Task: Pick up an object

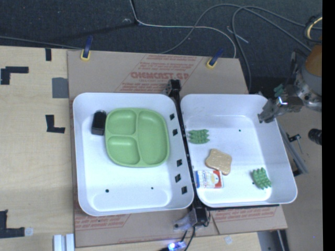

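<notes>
A: Where's the arm?

B: Far right edge. The gripper (268, 114) sits over the upper right rim of the right bin (238, 104). Can't tell the state of the jaws, too small and dark. Nothing visible between them.

A: What's in that bin?

B: Four things. A tan cracker-like piece (219, 161) near the middle. A small red and white packet (209, 179) just below it, close to the front left corner. A green leafy toy (198, 136) up by the left wall. A second green leafy toy (260, 178) at the lower right, well apart from the others. All lie on the bin floor, none near the gripper.

A: Left bin?

B: The left bin (89, 192) has a green divided plate (137, 137), three compartments, in the upper half. A small black object (98, 123) touches or sits just beside the plate's left edge.

A: Around the bins?

B: Brown cardboard sheet (157, 72) under both, held by two yellow and blue clamps (86, 52) at the back, on a wooden surface (31, 161). Cables (220, 14) run behind.
</notes>
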`<state>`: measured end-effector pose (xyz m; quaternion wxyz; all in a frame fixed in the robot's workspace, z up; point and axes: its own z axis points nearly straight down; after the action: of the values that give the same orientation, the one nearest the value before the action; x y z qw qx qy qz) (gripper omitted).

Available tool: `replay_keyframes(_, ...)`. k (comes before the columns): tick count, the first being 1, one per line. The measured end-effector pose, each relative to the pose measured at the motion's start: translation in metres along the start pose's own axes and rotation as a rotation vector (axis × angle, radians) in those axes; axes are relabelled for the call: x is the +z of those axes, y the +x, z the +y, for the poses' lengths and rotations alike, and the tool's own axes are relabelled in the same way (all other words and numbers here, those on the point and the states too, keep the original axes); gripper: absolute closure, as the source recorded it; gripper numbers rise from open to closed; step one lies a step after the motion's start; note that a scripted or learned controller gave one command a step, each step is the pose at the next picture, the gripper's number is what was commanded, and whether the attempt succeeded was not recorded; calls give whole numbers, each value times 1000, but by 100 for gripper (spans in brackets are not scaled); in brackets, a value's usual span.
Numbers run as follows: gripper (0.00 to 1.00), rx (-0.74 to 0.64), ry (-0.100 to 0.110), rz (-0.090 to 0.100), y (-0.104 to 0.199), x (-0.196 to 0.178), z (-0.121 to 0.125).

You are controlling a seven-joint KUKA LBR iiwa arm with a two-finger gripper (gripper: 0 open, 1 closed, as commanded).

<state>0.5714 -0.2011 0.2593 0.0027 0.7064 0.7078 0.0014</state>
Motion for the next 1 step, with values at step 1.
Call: replay_keyframes(1, 100, 1, 5, 2, 0, -14, 1)
